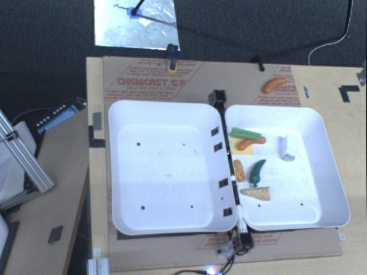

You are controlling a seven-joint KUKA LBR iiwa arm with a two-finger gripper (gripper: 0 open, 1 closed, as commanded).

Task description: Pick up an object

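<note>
The pickable things lie in the right-hand shallow white bin [321, 153], clustered by its left wall: a green pod-shaped toy [245, 133], long axis running left-right, and a dark green curved pepper [256, 171] standing nearly up-down. The claw's state I cannot tell.

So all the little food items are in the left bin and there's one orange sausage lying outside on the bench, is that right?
Not quite. The camera view shows the food items in the right bin, not the left one. The orange sausage does lie outside on the bench.
</note>
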